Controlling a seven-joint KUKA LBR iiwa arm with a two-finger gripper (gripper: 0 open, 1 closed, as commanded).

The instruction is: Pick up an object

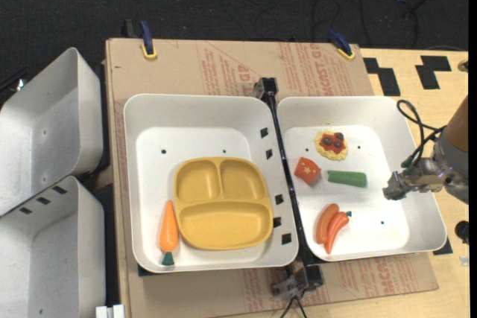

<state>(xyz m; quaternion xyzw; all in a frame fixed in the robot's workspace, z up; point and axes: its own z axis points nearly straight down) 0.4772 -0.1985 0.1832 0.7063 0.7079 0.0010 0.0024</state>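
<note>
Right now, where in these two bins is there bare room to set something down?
Left bin: the strip behind the yellow tray. Right bin: the near right floor, between the chili peppers and the pincer. Crowded: the right bin's middle, around the strawberry and green stick.

Yellow divided tray (223,202) in left bin (141,160), cardboard sheet (223,63) under both bins.
</note>
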